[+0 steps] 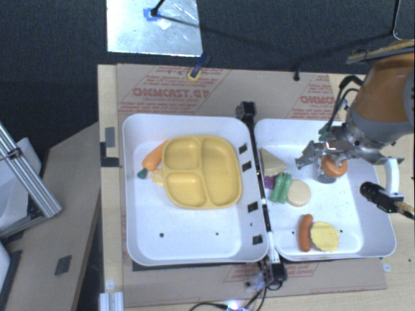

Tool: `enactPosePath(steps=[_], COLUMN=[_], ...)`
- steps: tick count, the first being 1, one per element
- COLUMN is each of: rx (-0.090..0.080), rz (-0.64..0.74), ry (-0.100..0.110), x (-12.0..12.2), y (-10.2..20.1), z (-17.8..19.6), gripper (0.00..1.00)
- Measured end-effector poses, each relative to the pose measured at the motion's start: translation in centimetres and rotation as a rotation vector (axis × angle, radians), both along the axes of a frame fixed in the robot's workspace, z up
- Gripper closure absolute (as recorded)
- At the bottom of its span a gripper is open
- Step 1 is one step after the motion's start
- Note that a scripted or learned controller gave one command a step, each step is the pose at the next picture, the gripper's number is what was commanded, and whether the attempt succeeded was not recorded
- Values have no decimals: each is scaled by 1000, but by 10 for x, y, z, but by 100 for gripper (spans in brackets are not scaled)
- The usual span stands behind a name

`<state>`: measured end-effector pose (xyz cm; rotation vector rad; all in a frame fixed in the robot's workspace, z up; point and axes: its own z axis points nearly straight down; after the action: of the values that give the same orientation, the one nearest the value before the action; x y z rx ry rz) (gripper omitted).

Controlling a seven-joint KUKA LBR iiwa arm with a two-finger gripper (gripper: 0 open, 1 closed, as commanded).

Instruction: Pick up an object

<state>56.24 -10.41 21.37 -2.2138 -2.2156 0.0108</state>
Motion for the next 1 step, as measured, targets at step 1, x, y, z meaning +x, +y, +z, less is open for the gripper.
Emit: enactPosePath(steps=[1], rx=[-2], rz=[2], ry=[-13], x=[3], y=[0], z=[6], gripper=[0])
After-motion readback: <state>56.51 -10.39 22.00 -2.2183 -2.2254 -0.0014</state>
